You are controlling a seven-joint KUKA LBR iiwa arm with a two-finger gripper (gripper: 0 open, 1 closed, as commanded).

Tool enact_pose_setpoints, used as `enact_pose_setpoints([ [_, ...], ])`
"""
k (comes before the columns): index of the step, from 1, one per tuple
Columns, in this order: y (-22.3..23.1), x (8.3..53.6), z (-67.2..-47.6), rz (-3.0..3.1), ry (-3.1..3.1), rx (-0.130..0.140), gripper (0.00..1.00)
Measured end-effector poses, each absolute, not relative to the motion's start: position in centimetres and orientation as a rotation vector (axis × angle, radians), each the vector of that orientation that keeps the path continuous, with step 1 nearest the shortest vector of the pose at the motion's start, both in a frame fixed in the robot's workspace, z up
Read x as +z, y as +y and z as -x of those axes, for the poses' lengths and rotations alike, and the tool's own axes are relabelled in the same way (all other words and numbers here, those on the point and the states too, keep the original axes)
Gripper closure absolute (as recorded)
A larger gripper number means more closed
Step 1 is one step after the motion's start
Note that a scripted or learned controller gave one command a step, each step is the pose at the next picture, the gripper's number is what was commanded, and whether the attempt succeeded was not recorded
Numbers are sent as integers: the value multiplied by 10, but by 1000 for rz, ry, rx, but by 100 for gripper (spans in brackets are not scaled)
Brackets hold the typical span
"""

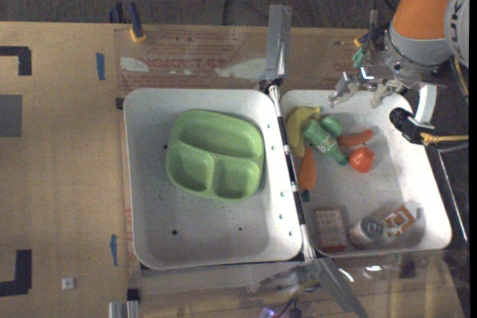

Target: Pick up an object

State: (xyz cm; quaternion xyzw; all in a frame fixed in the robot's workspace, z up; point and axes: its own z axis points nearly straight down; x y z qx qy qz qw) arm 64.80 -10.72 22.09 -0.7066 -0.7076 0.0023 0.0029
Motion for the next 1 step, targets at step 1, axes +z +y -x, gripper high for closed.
enact_pose_setpoints([
  [1,-119,92,-636,2067,-2363,2,0],
])
